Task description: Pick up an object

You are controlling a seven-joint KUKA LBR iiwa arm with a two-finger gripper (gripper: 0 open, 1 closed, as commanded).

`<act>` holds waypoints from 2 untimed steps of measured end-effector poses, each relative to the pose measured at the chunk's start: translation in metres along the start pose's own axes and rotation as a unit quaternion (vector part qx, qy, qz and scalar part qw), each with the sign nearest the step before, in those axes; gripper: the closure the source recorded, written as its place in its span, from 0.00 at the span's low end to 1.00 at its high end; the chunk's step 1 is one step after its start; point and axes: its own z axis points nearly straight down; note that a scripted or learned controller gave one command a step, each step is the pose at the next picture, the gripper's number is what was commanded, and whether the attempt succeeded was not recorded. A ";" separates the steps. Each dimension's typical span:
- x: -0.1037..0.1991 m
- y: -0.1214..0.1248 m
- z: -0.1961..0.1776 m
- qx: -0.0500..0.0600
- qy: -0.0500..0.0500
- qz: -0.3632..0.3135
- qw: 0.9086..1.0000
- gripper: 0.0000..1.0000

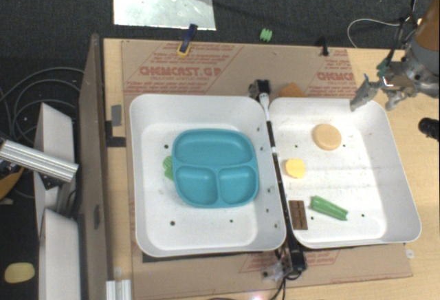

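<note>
White right bin (385, 154): lying right of centre, its floor sitting mostly bare.
Gripper (377, 93): hovering at the bin's upper right rim, fingers spread apart, gripping nothing.
Tan disc (327, 136): resting upper middle.
Yellow piece (295, 168): sitting near the left wall.
Green piece (328, 208): lying toward the lower edge.
Brown block (297, 215): lying by the lower left corner.
Left bin (148, 154): holding a teal divided plate (214, 166).

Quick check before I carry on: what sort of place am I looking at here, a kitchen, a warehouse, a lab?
Most likely a robotics lab bench. Two shallow white bins sit side by side on a board, holding toy-like items such as a blue divided plate and a green piece. Loose cables lie on dark carpet, and the gripper hangs over the right bin's corner.
</note>
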 end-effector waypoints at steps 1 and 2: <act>0.021 0.012 0.077 0.003 0.001 -0.001 1.000 0.00; 0.025 0.013 0.159 0.003 0.001 -0.001 1.000 0.00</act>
